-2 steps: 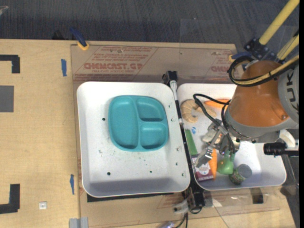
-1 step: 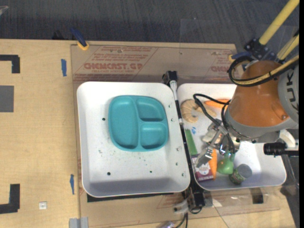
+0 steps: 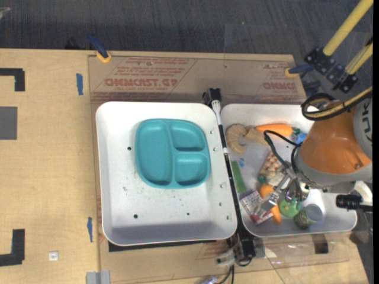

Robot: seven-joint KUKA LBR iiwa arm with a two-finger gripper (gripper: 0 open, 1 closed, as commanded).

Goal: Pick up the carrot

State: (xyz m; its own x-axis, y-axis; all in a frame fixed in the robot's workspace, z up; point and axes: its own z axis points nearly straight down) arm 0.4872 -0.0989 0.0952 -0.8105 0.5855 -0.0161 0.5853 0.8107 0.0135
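The carrot [image 3: 274, 129], orange with a green end, lies at the back of the right bin [image 3: 346, 222], beside a tan mushroom-shaped toy [image 3: 237, 136]. My gripper [image 3: 283, 189] hangs low over the cluttered middle of that bin, well in front of the carrot and apart from it. It sits among small items: an orange piece [image 3: 266, 189], a green toy [image 3: 289, 207] and a purple-and-white packet [image 3: 251, 203]. The arm's orange band [image 3: 331, 149] hides part of the bin's right side.
The left bin [image 3: 112, 176] holds a teal divided plate [image 3: 173, 152]. In the right bin there are also a long green piece [image 3: 238, 179], a white cup [image 3: 315, 206] and another orange piece [image 3: 276, 216] near the front wall. Yellow poles [image 3: 349, 22] stand at the back right.
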